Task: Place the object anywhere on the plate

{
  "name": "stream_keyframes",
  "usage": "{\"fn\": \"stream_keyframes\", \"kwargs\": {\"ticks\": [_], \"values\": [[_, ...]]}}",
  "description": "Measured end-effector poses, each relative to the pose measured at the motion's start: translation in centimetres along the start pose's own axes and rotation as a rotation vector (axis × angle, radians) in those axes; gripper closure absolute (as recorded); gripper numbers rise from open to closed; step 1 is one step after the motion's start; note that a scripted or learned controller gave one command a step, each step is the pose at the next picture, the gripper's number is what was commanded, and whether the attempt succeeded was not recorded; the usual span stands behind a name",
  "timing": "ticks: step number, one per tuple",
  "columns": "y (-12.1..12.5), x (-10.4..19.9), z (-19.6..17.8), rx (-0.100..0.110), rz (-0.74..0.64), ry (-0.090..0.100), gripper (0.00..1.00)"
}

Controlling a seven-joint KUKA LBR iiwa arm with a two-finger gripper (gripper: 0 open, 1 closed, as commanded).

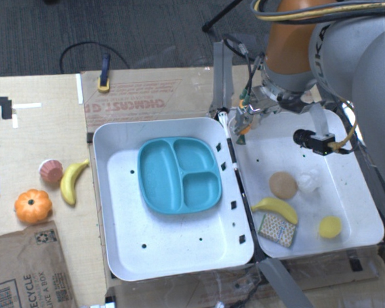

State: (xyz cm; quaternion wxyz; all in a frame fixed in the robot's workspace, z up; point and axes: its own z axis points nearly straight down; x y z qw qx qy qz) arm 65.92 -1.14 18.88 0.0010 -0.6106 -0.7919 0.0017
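Turquoise divided plate point(179, 174) lies flat in the middle of the left bin point(117, 208), with no object on any of its three compartments. The candidate objects all sit in the right bin point(351, 165): a brown ball point(283, 185), a banana point(277, 209) just below it, a patterned packet point(277, 229) touching the banana's underside, a lemon point(329, 227) toward the lower right corner, and a pale, crumpled clear item point(307, 182) beside the ball. The gripper point(243, 121) hangs over the upper left corner of the right bin, close to the wall shared by the two bins; whether it is open or closed cannot be told, and nothing is seen held in it. From the gripper, the cluster of objects lies toward five o'clock, while the plate lies toward eight o'clock. The banana's long axis runs roughly from ten to four o'clock. Judged from this layout, no object has yet been picked up, and the plate waits across the shared wall.
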Motion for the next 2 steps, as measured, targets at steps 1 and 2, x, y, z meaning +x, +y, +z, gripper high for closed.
{"fn": "stream_keyframes", "kwargs": {"ticks": [1, 2], "values": [[-4.37, 6.92, 0.06, 0.002, -0.041, 0.0, 1.0], [-4.38, 6.87, 0.05, 0.002, -0.04, 0.0, 0.0]]}}
